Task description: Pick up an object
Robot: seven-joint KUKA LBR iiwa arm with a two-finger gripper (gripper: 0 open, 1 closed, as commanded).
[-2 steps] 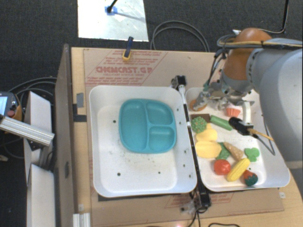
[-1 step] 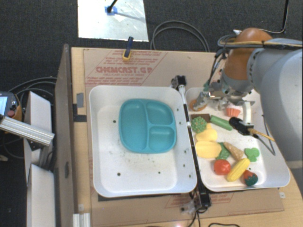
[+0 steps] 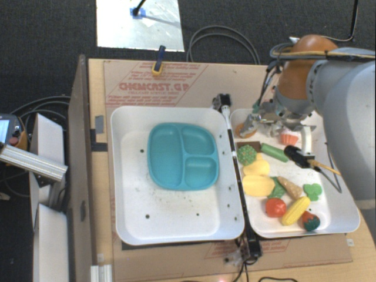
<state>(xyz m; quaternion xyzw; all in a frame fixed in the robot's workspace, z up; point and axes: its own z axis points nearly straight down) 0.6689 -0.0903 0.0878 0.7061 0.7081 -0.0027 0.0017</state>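
Note:
My gripper (image 3: 251,126) hangs low over the far left corner of the right bin (image 3: 346,213); the grey arm with its orange band (image 3: 298,69) reaches in from the right. Just in front of the gripper lie a brown piece (image 3: 248,147), a green broccoli (image 3: 247,154) and a green cucumber (image 3: 274,152). Toward the near side sit two yellow fruits (image 3: 257,184), a red tomato (image 3: 275,207), a corn cob (image 3: 295,210), a green leaf (image 3: 313,191) and a red-and-green piece (image 3: 310,221). A pink-orange piece (image 3: 288,138) lies under the wrist.
The left bin (image 3: 132,216) holds a teal divided plate (image 3: 182,157). A raised rim (image 3: 234,163) separates the two bins. Cardboard (image 3: 153,81) lies under the bins, with black cables (image 3: 223,40) beyond it.

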